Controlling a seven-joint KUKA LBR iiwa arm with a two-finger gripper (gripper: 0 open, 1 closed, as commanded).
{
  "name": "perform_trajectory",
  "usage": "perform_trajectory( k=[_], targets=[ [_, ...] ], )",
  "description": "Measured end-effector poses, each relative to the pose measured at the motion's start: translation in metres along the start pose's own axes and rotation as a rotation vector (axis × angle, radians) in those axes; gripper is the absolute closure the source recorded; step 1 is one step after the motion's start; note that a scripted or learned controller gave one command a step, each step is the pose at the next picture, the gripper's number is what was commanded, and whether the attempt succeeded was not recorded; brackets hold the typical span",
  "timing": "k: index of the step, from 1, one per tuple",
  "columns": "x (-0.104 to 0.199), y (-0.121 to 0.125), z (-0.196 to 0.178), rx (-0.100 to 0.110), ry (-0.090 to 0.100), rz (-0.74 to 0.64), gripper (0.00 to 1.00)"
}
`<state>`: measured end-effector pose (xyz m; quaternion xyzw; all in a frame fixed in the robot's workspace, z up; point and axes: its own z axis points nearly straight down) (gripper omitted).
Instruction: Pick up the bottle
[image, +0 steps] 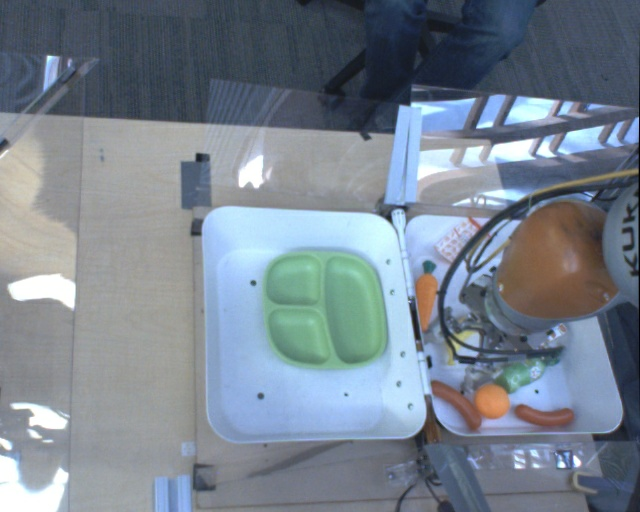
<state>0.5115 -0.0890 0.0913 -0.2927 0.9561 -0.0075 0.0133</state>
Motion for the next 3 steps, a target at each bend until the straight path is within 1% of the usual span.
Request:
perform_trajectory(
  k=[1, 2, 3],
  targets=[
    [-0.005, 0.000, -0.011, 0.004, -0.009, 0.001, 1.00],
    [-0.005, 0.000, -0.011, 0.003, -0.009, 0.002, 0.00],
    [0.051, -0.071, 0.002, -0.009, 0.007, -0.075, 0.00]
  ],
)
